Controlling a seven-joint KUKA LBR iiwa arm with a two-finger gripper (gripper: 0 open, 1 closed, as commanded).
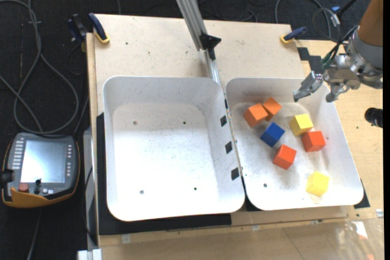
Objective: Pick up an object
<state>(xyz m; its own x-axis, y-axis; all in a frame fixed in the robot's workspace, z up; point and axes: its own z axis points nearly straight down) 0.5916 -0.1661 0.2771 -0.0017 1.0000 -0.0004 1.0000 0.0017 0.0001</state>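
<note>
Counter: pale, matt board that looks like unfinished wood or fibreboard, with small dark holes in it.
Left bin: white, smooth, thin plastic with a soft sheen, speckled with fine dark marks.
Right bin: the same smooth white plastic.
Blocks: matt, solid-coloured cubes in orange, blue, yellow and red; whether foam or painted wood is unclear.
Pincer: bare grey metal with a dull shine.
Slanted post: ribbed silver metal, brushed and lightly reflective.
Corner clamps: blue and yellow smooth plastic.
Handheld pendant: grey plastic casing with a glossy screen.
</note>
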